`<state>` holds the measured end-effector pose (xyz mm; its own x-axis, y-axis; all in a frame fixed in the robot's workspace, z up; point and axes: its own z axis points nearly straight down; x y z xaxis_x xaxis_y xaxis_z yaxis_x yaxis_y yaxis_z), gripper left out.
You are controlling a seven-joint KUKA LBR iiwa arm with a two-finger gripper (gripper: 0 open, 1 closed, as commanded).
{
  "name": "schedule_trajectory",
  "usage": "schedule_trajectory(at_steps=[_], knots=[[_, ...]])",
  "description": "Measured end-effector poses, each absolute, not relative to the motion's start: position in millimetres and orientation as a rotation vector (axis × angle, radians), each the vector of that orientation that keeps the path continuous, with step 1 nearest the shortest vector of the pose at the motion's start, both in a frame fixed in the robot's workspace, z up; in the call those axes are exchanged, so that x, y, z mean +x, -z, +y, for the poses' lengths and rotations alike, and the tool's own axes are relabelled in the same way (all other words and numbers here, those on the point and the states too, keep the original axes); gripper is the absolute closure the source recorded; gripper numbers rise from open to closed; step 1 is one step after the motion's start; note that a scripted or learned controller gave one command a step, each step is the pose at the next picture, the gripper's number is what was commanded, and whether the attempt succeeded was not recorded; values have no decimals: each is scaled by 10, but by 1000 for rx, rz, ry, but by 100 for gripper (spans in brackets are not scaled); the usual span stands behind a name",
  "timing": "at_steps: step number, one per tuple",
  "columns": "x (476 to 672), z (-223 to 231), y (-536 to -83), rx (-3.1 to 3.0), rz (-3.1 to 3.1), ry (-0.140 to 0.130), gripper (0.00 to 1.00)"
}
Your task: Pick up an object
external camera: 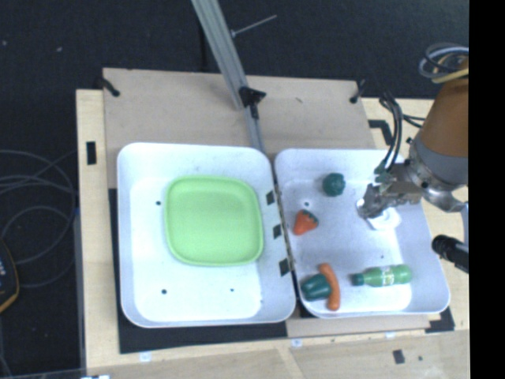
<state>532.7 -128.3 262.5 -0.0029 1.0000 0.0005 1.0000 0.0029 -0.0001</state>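
My metal two-finger pincer (377, 210) hangs over the right shallow white bin (426, 298); whether it is apart or together I cannot tell. The green plastic bottle (383, 275) lies on its side just below the pincer, apart from it.

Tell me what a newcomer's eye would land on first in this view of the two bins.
The pale green square plate stands out first, lying flat in the middle of the left bin. Next comes the scatter of small things in the right bin: a green bottle lying on its side near the front, an orange carrot-like piece at the front left, and a dark green ball toward the back. The gripper hangs over that bin's right part.
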Motion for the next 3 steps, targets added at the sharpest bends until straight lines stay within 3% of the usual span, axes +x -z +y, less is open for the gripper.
schedule_trajectory(at_steps=[3], knots=[[5259, 141, -2668, -2218, -2225, 1, 100]])
